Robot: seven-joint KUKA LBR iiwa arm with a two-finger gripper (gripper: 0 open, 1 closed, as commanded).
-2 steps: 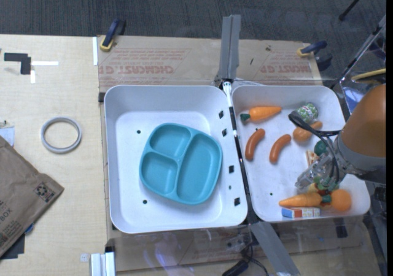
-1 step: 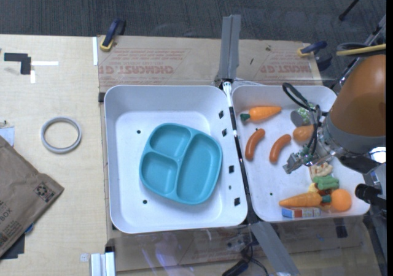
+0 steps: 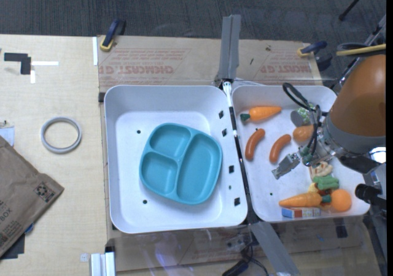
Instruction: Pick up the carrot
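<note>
Fingers near orange carrot

A blue three-compartment plate sits in the left white bin. Two sausages lie side by side in the right bin. A tape ring rests on the bench.

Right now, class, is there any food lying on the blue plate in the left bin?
No. The blue plate in the left bin has nothing on it; the carrot and sausages lie in the right bin.
</note>
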